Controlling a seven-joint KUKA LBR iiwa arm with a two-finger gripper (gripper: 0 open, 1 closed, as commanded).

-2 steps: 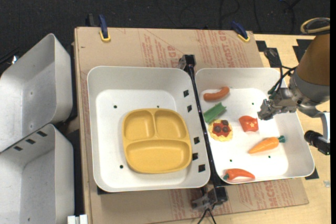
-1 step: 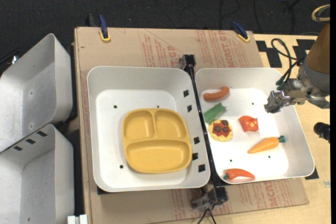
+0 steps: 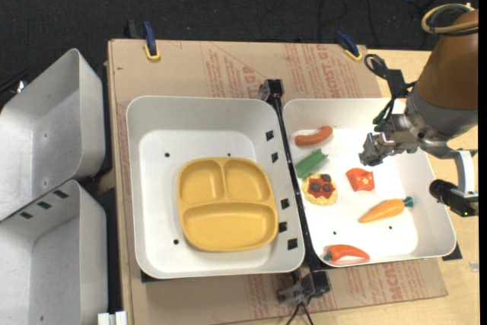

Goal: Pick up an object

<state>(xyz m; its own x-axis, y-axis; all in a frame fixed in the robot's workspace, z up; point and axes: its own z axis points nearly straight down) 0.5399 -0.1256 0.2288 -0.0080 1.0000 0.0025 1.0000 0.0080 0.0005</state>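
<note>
Your gripper [image 3: 374, 151] hangs over the right bin [image 3: 434, 240], finger state unclear; red block [image 3: 361, 179] just below it, carrot [image 3: 384, 210] beyond, arm reaching from right.

Bench [image 3: 198, 68]: flat brown board with red printing, held at its far edge by two clamps, one left [image 3: 151, 42], one right [image 3: 348, 44]. Two shallow white bins sit directly on it, side by side and touching along a black divider. Left bin [image 3: 148, 164] lies toward the board's middle. Right bin [image 3: 426, 236] reaches the board's right edge.
</note>
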